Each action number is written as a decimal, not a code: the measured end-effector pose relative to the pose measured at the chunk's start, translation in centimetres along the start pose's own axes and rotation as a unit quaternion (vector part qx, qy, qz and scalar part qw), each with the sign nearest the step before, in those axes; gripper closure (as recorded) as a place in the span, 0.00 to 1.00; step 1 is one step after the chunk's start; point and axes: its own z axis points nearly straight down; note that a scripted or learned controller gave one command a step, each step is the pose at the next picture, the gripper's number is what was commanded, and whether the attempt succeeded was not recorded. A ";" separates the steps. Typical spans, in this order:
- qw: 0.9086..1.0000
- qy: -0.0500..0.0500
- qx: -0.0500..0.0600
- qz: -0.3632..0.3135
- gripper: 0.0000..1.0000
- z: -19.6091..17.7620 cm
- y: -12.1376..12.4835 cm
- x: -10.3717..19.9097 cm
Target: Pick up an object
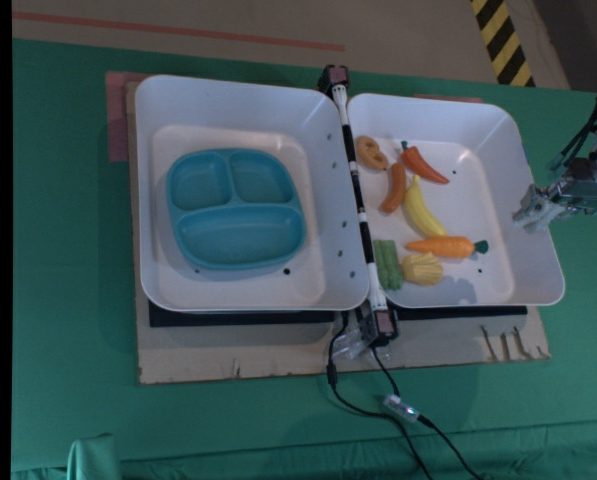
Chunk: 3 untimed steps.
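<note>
The grey two-finger gripper (534, 214) hung at the arm's end, its fingertips pointing left and slightly downward.

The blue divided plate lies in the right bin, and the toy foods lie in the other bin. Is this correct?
Not quite. The camera view shows the blue divided plate in the left bin; the toy foods, such as the banana and the carrot, lie in the other bin, the right one.

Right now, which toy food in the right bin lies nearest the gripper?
The carrot with the green top: its leafy end points toward the gripper, beyond the banana.
</note>
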 end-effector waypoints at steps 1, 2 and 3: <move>1.000 -0.001 -0.001 0.000 1.00 -2.1 0.0 -0.5; 1.000 0.000 0.000 0.000 1.00 0.1 0.0 -0.5; 1.000 0.000 0.000 0.000 1.00 1.7 0.0 0.6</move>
